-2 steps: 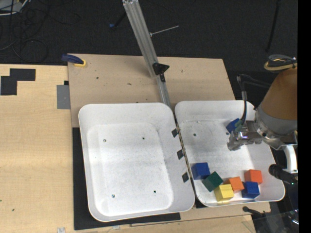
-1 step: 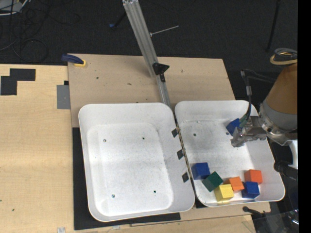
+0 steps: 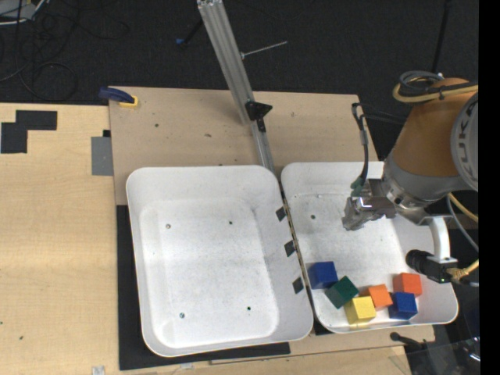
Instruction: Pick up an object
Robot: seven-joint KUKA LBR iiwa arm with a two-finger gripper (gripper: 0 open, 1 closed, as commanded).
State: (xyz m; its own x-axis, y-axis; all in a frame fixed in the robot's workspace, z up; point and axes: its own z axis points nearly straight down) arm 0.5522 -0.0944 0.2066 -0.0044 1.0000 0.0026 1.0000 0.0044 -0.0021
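Blocks: we've got a loose cluster at the near end of the right bin point(image 3: 437, 312) — blue cube point(image 3: 322, 274), dark green block point(image 3: 341, 292), yellow cube point(image 3: 361, 309), orange cube point(image 3: 380, 295), a second blue block point(image 3: 403, 305) and a red-orange one point(image 3: 408, 283).
Nearest candidate: the blue cube, sitting at the cluster's left edge, touching or just beside the green block.
Direction from gripper: the cube lies toward the near edge of the bin and slightly left of the gripper point(image 3: 353, 216) — well apart from it.
Long axis: none to speak of; these look like cubes, so finger orientation matters little.
Gripper: over the bare middle of the right bin, nothing between its fingers; whether they're spread or closed, we cannot tell.
Left bin point(image 3: 156, 190): just beside the right one.
Our read: the coming move is a travel toward the near edge, then a descent.
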